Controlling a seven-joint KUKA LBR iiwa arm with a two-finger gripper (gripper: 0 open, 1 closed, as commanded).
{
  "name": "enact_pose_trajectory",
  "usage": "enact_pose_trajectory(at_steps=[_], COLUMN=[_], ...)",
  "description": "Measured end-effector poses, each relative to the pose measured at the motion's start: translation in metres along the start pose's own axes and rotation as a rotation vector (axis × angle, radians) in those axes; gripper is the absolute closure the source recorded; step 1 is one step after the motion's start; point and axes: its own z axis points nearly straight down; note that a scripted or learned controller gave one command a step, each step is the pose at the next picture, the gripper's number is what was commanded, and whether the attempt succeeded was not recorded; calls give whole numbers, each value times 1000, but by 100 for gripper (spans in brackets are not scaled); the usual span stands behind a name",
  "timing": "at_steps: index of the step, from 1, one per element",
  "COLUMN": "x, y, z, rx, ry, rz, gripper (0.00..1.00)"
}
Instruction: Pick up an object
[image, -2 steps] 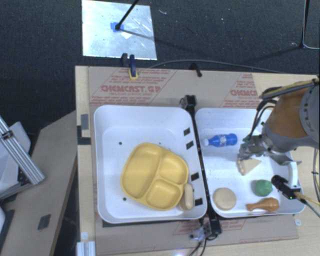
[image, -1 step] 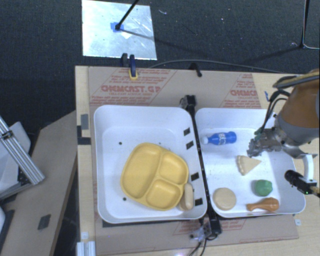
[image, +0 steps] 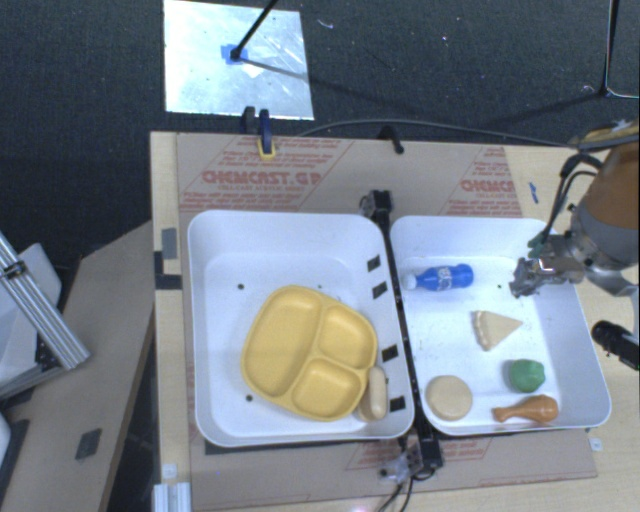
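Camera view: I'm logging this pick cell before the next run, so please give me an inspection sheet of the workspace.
Surface: bench bearing left bin and right bin.
Job's things: right bin holds bottle, wedge, green ball, round disc, drumstick.
Clutter: yellow tray and bread roll in left bin.
End effector: over right bin, beside the bottle, holding nothing visible.
Cables: black cable along bench's far edge.
Surroundings: dark carpet, metal plate.
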Motion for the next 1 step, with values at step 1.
enact_pose_trajectory(at_steps=[1], x=[51], y=[16], z=[-11], rx=[4], ry=[4], rz=[-6], gripper=[100])
